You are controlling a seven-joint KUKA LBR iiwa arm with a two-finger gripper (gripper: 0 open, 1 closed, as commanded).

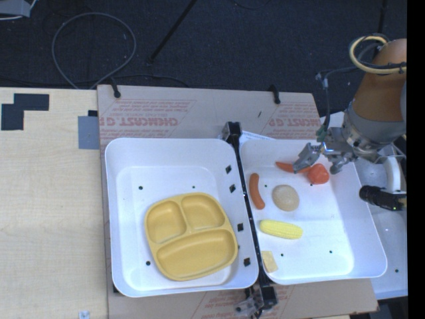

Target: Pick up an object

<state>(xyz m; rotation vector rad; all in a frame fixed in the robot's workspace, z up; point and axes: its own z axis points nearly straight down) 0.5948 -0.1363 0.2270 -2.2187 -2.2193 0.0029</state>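
Gripper (323,158) positioned at the 1 o'clock area of the right bin (372,258), fingers spread apart, nothing held between them. Left finger (307,157) placed above the orange carrot (285,167); right finger (340,163) just beside the red tomato-like item (318,173), which sits directly at 6 o'clock of the gripper. Contact with either item: cannot tell.

Remaining contents of right bin: sausage (256,191) at 9 o'clock, near the dividing wall; round beige potato (286,197) at centre, just beside the sausage; corn cob (281,229) at 6 o'clock of the potato; small yellow block (269,261) at the 7 o'clock corner.

Left bin (126,158): yellow sectioned plate (190,235) lying flat toward 5 o'clock.

Both bins resting on cardboard on the table (46,211).
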